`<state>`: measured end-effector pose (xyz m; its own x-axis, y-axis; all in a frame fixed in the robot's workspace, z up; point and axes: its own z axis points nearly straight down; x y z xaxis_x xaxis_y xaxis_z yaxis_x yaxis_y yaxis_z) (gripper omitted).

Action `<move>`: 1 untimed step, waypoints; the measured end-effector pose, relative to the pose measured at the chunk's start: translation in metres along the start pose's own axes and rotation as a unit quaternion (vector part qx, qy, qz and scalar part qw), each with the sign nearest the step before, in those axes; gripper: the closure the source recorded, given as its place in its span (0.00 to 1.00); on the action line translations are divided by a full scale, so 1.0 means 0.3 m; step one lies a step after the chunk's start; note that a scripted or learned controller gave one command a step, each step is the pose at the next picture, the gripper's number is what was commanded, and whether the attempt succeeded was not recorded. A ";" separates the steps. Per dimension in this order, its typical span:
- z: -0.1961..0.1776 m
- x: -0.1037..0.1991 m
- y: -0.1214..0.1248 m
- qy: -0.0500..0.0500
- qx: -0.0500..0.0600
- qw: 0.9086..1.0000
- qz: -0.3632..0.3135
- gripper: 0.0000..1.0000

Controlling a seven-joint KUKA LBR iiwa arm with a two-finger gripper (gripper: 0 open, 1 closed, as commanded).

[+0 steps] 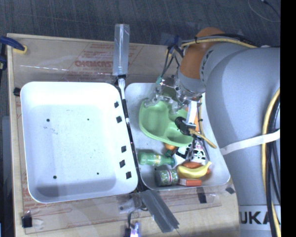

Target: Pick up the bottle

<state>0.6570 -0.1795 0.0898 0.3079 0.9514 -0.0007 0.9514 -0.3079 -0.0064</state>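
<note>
Dark grey carpet floor all round. A wooden bench (64,51) under a clear sheet with red print carried two white bins side by side, touching along the middle. A blue clamp (12,43) sat on the bench's far left corner. A grey metal bar (121,46) stood at the far end of the seam between the bins, and another one (160,215) at the near end.

The left bin (32,132) showed a few small dark specks on its floor and black tabs along its right wall.

All the clutter was in the right bin (133,98). A pale green bowl-like dish (155,122) lay in its far half, tilted. The bottle (149,158), green, lay on its side in the near half just beside the bin's left wall, just below the dish. Near it, toward the front wall, was a dark can (164,177). A banana (195,170) was to the right of the can, with a red-orange item (190,182) under it against the front wall. A small orange thing (170,146) peeked out at the dish's near edge.

The grey arm (237,107) came in from the right, its orange band (192,65) above the wrist. The gripper (170,97) hung over the far rim of the dish, well apart from the bottle. Claw state: could not tell, since the wrist and cables hid it. Nothing was seen held.
</note>
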 end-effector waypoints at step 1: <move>-0.028 0.005 0.002 0.000 0.001 1.000 -0.004 1.00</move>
<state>0.6580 -0.1783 0.0982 0.3009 0.9537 -0.0012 0.9536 -0.3009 -0.0092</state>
